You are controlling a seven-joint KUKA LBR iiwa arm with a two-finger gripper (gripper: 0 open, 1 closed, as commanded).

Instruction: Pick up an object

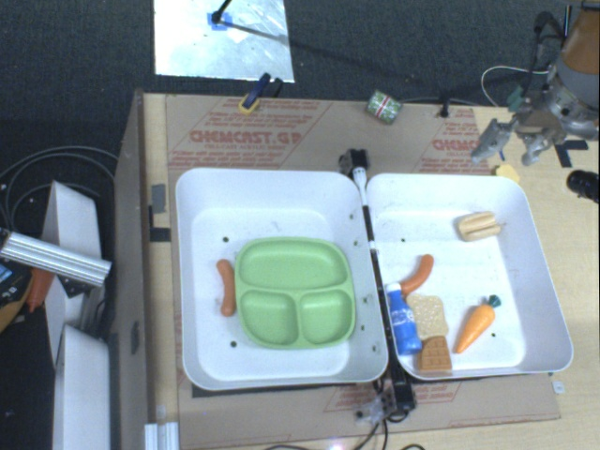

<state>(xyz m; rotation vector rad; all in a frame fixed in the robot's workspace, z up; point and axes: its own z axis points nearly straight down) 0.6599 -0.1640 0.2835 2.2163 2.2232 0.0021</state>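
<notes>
Camera view: hovering at upper right with pincer (512, 144) spread open and gripping nothing, awaiting descent toward toy hot dog bun (476, 225) lying in right bin (544, 279), upper part.

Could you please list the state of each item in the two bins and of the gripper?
Green three-compartment plastic tray: flat in left bin.
Orange sausage: beside tray, left bin.
Second orange sausage: right bin.
Orange toy carrot: lying, right bin.
Tan bread roll: right bin.
Blue tube: against divider.
Two-finger gripper: open, outside bins.

Bench (309, 125) under two white bins (281, 190)
</notes>
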